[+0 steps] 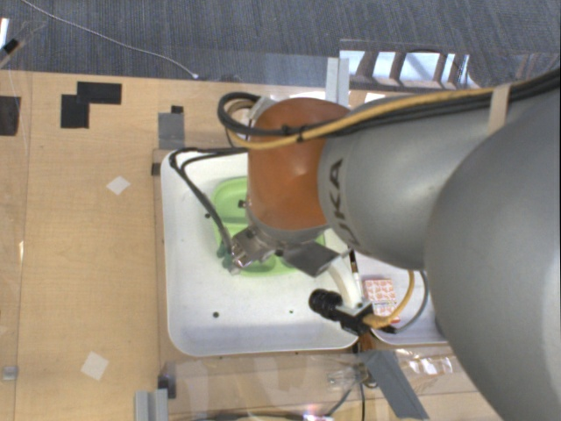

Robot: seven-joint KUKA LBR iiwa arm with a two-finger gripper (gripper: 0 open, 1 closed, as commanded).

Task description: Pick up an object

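Mostly hidden, green object — arm covers it in white bin.

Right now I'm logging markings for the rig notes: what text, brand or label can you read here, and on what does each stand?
"KUKA": dark letters on the grey arm beside the orange band, running vertically, partly cut off.
Small red-and-white packet at the bin edge: printed pattern, too small to read.
Black squares on the wooden bench: shapes, no text.

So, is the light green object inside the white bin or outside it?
Inside. The light green object lies on the floor of the left shallow white bin, within its rim, partly covered by the arm's orange band.
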